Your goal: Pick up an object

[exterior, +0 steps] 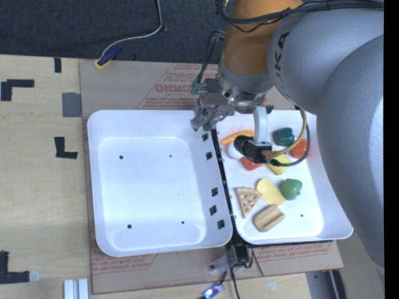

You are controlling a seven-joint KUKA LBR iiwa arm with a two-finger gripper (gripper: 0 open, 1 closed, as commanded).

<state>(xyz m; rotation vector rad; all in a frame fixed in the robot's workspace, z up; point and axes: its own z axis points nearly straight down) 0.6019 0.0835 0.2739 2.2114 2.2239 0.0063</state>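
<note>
Over the far end of the seam where the 2 shallow bins meet, the grey metal 2-finger gripper [201, 121] hangs low, just above the rims. I see nothing held in it, and from this angle I cannot tell how far open it is.

To my eye the pick is only at the approach: no object is off the floor of its bin. Every candidate lies in the right-hand white plastic bin [315, 229], beside the left-hand white plastic bin [100, 167]. Nearest the tool is a slim orange carrot-shaped piece [240, 136], with a dark green block [284, 136] beyond it and a small red piece [252, 164] just below. Nearer my side sit a pale yellow rounded lump [269, 190] touching a green pepper-shaped toy [291, 188], a tan criss-crossed triangular wedge [247, 200] and a brown bread-roll toy [268, 217], the last 2 just beside each other.

The next move, I would say, calls for a shift over 1 of these, then a straight descent onto it. The raised rims directly under the tool stand in the way of any drop from here, and the toys are crowded enough that a neighbour could be nudged. The brown cardboard sheet [143, 95] under both bins lies clear of all this.
</note>
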